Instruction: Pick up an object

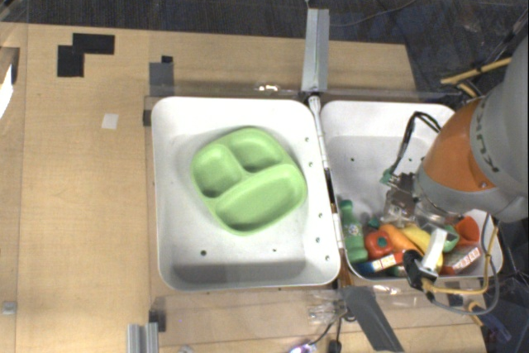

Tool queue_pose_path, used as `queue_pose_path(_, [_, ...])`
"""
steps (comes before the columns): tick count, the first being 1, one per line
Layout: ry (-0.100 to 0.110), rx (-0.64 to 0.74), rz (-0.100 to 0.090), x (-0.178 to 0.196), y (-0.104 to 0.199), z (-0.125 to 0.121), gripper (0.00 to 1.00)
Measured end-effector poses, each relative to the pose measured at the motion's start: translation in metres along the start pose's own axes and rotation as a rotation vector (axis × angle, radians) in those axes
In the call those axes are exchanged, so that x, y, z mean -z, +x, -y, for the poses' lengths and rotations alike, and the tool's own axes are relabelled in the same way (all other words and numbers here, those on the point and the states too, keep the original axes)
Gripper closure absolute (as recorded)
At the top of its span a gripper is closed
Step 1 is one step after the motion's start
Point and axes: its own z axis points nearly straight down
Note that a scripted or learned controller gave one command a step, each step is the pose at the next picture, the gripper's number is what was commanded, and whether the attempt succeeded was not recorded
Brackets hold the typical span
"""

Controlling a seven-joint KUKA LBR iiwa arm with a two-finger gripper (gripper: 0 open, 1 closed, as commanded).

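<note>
Orange and grey marked the arm (488, 153) that reached in from the right and bent down over the right bin (364, 128). We located its gripper (411, 221) low in that bin, directly above a heap of small toys (388, 244). We could not tell how the jaws stood, since the wrist and its cabling hid them, and we saw no object plainly between them. Just below the jaws lay an orange piece (382, 242), with a yellow piece (417, 240) beside it to the right. A green bottle-shaped toy (350, 229) lay to the left of the jaws, against the wall between the bins. A red item (465, 256) sat to their lower right, near the bin's corner. Above the jaws, the floor of the right bin was bare white. Farther to the left, beyond the dividing wall, the left bin (178, 202) held a green divided plate (250, 178), well apart from the gripper. Beyond both bins, the wooden bench (74, 202) carried black markers (83, 52) at its far left.
</note>
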Motion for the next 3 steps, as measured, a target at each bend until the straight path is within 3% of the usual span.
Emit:
queue_pose_path(1, [0.007,0.330,-0.009,0.000,-0.012,-0.004,1.00])
queue_pose_path(2, [0.007,0.642,0.000,0.000,-0.010,-0.008,1.00])
queue_pose_path(3, [0.007,0.176,-0.009,0.000,-0.021,-0.009,1.00])
